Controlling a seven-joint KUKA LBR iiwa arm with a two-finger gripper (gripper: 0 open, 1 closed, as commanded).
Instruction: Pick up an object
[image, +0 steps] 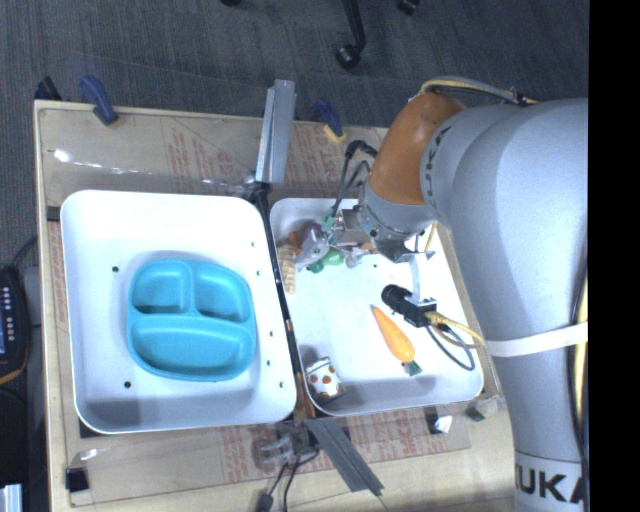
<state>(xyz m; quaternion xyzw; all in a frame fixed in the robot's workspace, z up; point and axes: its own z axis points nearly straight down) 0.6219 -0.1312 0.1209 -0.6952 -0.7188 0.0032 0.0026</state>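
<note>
A pale wooden bench (200, 455) bears two white bins; the claw (325, 245) sits low in the right bin's (455, 385) far corner — seemingly among small toys, grip unclear — carrot (394, 337) lying nearer the camera.

A sky-blue, three-compartment plastic plate (190, 320) is showing against the glossy white left bin (90, 230). A bright orange toy carrot (395, 338) with a green tip and a white cube dotted red and green (322, 380) are lying in the white right bin (455, 385).
</note>
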